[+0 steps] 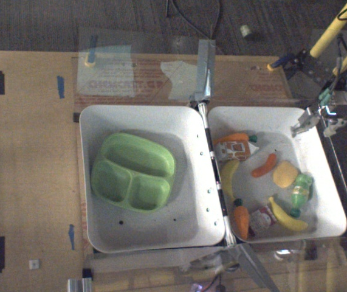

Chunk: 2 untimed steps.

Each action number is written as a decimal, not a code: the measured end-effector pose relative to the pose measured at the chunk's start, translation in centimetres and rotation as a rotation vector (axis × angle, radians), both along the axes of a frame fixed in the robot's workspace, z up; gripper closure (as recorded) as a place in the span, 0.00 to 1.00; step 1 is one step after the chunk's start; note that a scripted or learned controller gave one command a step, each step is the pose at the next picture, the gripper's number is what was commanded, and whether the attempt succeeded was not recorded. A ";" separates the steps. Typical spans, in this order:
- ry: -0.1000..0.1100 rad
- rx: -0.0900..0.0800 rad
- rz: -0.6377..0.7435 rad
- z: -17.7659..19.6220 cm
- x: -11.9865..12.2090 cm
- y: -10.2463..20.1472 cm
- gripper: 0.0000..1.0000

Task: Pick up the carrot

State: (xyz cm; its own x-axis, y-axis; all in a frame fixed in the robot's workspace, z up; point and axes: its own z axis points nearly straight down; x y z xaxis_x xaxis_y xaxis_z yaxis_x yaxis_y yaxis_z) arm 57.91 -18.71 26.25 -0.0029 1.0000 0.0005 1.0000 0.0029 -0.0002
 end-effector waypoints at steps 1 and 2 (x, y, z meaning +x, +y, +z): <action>-0.005 -0.003 0.189 -1.0 7.4 4.2 0.00; -0.011 -0.006 0.191 0.2 7.5 4.2 1.00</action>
State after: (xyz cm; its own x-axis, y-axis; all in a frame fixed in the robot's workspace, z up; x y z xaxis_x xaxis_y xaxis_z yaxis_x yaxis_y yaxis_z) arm 65.44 -14.50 26.41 -0.1925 0.9813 -0.0070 0.9812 0.1925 0.0098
